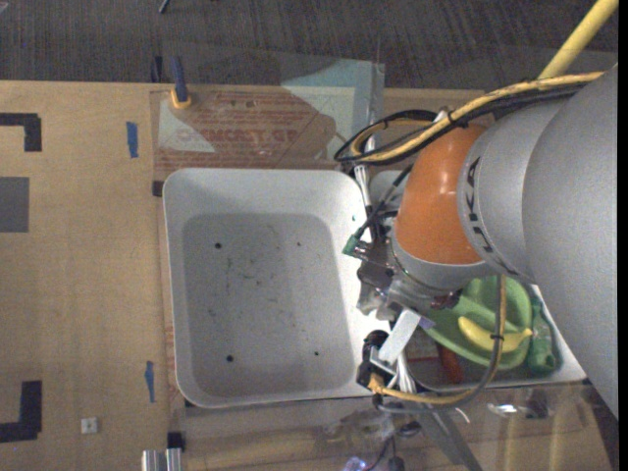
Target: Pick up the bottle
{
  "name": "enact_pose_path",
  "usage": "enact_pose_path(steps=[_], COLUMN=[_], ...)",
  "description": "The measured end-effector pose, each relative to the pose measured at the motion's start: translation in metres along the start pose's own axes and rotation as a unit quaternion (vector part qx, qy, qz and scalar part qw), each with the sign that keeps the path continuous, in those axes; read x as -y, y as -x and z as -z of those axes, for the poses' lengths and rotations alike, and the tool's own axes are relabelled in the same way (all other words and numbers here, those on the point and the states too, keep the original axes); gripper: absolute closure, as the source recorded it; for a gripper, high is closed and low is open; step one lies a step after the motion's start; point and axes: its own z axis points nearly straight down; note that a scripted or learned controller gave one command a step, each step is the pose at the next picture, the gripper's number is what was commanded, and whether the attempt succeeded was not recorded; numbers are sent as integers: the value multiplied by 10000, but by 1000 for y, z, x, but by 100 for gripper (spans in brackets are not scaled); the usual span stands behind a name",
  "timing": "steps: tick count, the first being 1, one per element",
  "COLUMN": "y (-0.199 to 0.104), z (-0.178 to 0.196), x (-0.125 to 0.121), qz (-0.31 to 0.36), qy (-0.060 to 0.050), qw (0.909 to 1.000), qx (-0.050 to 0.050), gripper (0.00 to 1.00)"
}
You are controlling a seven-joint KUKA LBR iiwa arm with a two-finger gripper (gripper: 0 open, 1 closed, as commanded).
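My grey arm with its orange band (442,204) hangs over the right bin (520,385) and hides most of it. The gripper (381,281) sits low at that bin's left wall, mostly covered by the wrist. Right of the wrist lies a green rounded plastic thing (512,302), with a yellow banana-shaped piece (487,335) on it. Whether the green thing is the bottle I cannot tell. No thing is seen in the gripper.
The left bin (186,224) lies beside the right one, its grey floor bare but for small specks. A small red-orange thing (447,361) lies near the right bin's front wall. Brown cardboard (245,130) sits behind the left bin.
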Motion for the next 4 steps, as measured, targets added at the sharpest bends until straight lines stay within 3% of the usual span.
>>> enact_pose_path(steps=[1, 2, 3, 4], y=[-86, -109, -48, -96], z=[40, 64, 116, -38], x=[39, 49, -23, 44], qz=[454, -736, -2969, -3660], qy=[-1, 2, 1, -8], qw=[9990, 9973, 9549, 9306], qx=[-2, 4, 2, 8], gripper=[100, 100, 100, 100])
